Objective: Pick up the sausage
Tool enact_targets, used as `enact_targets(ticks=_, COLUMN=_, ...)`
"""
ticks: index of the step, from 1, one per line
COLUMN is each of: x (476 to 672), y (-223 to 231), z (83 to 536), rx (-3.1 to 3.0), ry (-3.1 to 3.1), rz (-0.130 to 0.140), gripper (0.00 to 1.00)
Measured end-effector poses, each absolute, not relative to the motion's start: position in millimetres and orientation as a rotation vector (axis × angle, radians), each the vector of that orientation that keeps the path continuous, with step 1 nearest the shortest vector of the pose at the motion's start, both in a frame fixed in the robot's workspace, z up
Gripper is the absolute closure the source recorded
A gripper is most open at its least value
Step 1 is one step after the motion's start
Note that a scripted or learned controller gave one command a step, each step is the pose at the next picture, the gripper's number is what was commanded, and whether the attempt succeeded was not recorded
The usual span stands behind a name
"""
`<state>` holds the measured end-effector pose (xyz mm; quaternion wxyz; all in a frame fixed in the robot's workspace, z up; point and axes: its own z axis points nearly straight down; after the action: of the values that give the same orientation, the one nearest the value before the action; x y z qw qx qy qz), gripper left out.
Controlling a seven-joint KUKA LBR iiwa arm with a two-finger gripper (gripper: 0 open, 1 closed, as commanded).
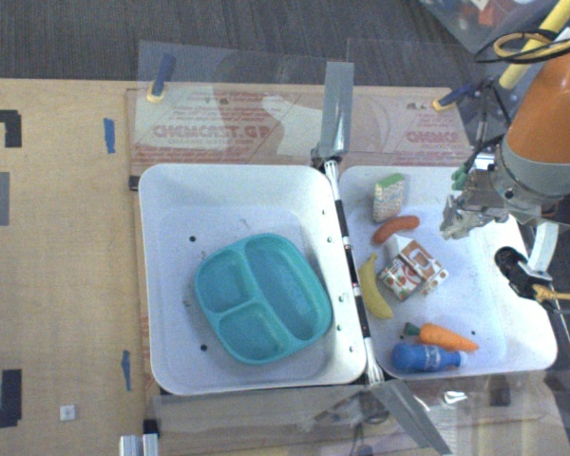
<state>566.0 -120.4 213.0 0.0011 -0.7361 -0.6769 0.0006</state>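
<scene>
Red sausage [396,228] mid-bin, gripper [463,218] right, apart.

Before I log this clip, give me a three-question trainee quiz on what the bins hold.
1. True or false: the reddish-brown sausage lies in the teal divided plate.
2. Which item lies nearest the sausage: A) orange carrot B) blue bottle C) small green-and-beige carton?
3. Fill in: the pincer hovers to the sausage's ____ in the camera view.

Key: 1 false; 2 C; 3 right.
</scene>
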Motion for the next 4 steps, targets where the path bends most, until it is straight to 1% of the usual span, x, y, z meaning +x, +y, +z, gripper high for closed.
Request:
enact_targets(ticks=1, x=596.5, y=-119.9, z=122.2, rx=-1.943, ry=-2.513, rz=-0.032, gripper=1.00)
enact_targets(ticks=2, x=569.8, y=-151.2, z=113.3, rx=-1.713, ry=-2.683, rz=-0.020, gripper=1.00)
enact_targets(ticks=3, x=573.0, y=-153.7, z=127.3, rx=-1.725, ry=-2.691, rz=-0.027, gripper=1.00)
enact_targets(ticks=4, x=548.7, y=-202.5, z=88.8, rx=-1.368, ry=-2.838, rz=-0.005, gripper=1.00)
